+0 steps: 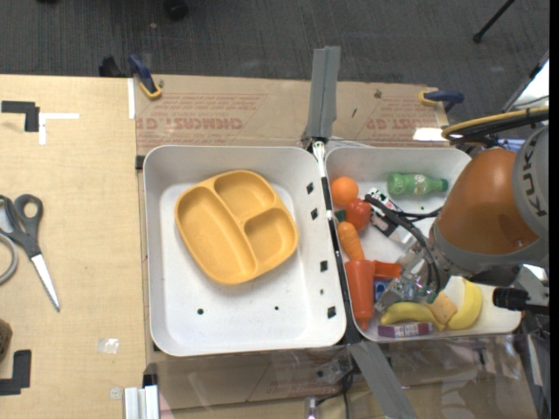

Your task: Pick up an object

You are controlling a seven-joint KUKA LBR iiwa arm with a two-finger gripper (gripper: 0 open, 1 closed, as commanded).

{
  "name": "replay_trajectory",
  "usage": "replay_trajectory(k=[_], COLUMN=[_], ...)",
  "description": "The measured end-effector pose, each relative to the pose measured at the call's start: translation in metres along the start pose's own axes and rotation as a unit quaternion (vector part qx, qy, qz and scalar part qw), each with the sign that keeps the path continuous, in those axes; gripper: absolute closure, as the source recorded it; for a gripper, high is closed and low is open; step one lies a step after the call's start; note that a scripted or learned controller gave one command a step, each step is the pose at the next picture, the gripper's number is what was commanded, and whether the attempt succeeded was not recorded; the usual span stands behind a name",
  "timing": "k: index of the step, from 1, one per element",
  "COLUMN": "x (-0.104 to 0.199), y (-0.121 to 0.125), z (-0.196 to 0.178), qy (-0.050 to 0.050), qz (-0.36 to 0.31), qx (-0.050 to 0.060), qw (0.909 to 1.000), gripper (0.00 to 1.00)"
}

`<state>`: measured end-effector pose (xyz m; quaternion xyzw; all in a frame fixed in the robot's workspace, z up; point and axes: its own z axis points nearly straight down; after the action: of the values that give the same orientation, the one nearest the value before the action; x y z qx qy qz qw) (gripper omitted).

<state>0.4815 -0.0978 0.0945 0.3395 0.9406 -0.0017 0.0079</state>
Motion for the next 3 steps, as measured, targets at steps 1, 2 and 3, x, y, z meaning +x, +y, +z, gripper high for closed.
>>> replay_trajectory(k=[1,2,3], x=[-0.0585,-0.0592,-0.0592], y=[0.025,0.0259,0.0258], z=[0.0035,-0.0055,-0.0055], qy=[0.006,0.005,0.005], qz=[-0.107,-0.109,-0.109], qx=[0.0,0.0,0.0], qw=[0.9942,0.9941,0.9941], gripper=[0.0,1.0,0.0])
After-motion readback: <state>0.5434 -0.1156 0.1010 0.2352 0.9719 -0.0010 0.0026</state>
